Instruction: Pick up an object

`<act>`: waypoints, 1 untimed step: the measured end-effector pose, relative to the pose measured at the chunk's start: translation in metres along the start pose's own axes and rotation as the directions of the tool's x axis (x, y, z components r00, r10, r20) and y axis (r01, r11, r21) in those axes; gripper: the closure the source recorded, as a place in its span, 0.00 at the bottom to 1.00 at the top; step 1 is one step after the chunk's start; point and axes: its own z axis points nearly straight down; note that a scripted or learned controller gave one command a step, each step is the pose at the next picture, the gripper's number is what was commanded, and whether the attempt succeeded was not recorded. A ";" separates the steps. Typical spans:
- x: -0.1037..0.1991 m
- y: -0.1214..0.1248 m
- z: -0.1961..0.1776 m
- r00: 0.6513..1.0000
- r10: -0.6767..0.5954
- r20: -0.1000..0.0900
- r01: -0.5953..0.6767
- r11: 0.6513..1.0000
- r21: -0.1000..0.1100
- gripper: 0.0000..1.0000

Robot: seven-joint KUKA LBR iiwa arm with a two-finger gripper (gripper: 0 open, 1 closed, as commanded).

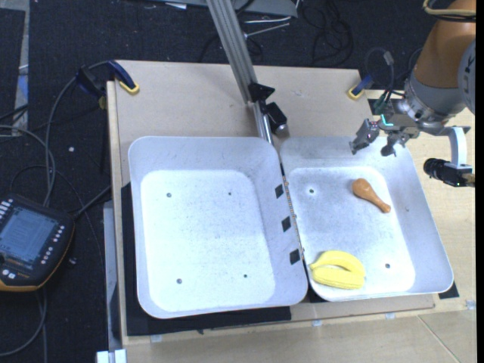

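Camera view gives us both shallow white bins from above, and the two objects lie in the right white bin (423, 225). Our two-finger gripper (376, 144) hangs over the upper rim of this bin, at about 12 o'clock of its floor. Its fingers stand apart, open, and we see nothing between them.

The nearer object is the small orange-brown toy drumstick (370, 193), with a round head and a thin handle. From the gripper it lies towards 6 o'clock, close by but not touching. Its long axis runs from 10 o'clock, where the thick head is, to 4 o'clock, where the handle ends. We judge that the fingers should close across this axis, so the wrist may need a turn before we go down.

The yellow plastic banana (338, 270) lies farther, near the lower rim of the same bin, towards 7 o'clock from the gripper, with its long axis almost from 9 to 3 o'clock. The left white bin (144, 225) is well apart from the gripper.
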 end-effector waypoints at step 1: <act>0.000 0.000 0.000 1.000 0.000 0.000 0.000 1.000 0.000 0.00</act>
